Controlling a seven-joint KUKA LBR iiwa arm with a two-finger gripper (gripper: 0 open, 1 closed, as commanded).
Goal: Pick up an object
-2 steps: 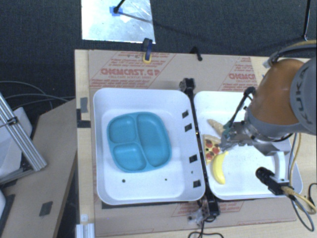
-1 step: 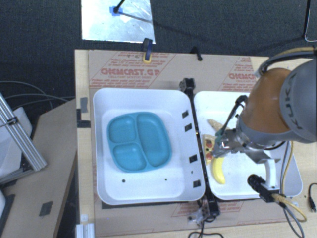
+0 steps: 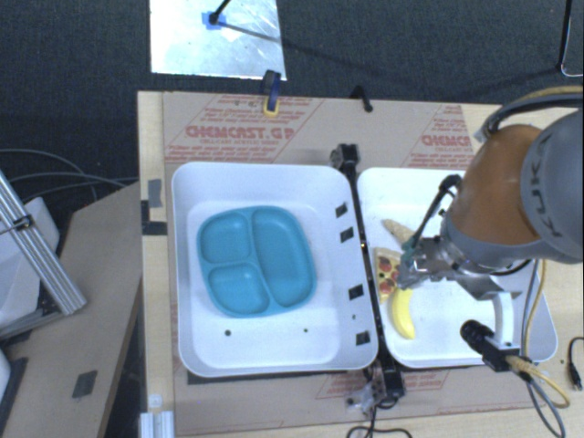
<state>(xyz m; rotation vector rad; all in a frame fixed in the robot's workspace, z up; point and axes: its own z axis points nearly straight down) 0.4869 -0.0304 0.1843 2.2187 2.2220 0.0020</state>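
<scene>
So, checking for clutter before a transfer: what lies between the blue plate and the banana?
In the camera view, between the blue plate and the banana run bare white bin floor and the black divider joining both bins.

Robotics lab, bench [image 3: 228, 121], white bins [image 3: 274, 179]

Grey arm [image 3: 520, 199] reaches left, hand [image 3: 408, 267] lowered.

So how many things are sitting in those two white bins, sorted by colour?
Blue: 1, the divided plate in the left bin.
Yellow: 1, the banana in the right bin.
Red and spotted: 1, a small item beside the banana.
Tan: 1, a piece partly hidden by the arm.
Total: 4 that I can see.
</scene>
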